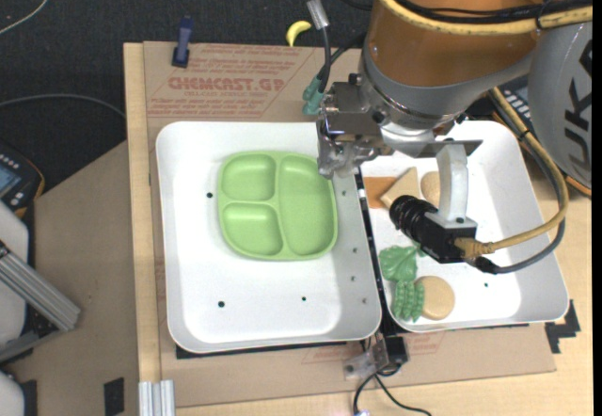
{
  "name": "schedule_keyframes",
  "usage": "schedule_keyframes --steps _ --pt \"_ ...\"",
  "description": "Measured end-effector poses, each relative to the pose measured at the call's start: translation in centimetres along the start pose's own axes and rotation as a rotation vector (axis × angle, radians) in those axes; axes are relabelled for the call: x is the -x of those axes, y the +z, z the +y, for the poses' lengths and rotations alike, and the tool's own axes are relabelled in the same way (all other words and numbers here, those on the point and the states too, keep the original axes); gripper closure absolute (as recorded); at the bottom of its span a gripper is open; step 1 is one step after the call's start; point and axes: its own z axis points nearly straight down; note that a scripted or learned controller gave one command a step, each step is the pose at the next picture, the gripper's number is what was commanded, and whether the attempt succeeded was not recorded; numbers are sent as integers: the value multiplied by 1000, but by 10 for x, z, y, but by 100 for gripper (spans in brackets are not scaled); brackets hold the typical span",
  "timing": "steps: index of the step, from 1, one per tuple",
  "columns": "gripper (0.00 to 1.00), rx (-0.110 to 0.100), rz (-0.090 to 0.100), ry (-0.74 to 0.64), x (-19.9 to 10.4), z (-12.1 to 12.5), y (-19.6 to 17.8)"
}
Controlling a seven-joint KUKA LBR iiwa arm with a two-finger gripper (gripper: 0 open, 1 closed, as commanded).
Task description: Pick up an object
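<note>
- Camera view: take the green divided plate (278, 205) as your landmark. It lies flat in the left bin (188, 245), likely there as a candidate to pick.
- The gripper (335, 152) hangs at the plate's upper right corner, over the seam between the bins; you cannot tell whether it is released or clenched, since the wrist body covers it.
- Right of the plate, in the right bin (527, 282), the other candidates sit clustered: a green leafy toy (403, 278), a tan round piece (436, 297) touching it, and a tan wedge (389, 188) farther up.
- A black cylinder (428, 228) with a cable hangs over those items and hides part of them.
- The arm's orange band (461, 9) blocks the bins' far edges.
</note>
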Motion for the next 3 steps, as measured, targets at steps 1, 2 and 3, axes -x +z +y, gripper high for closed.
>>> schedule_keyframes --steps 1,2,3 --pt "100 2 0 -1 -1 0 -10" --pt "100 4 1 -2 -1 1 -20" --pt "100 6 1 -2 -2 1 -30"
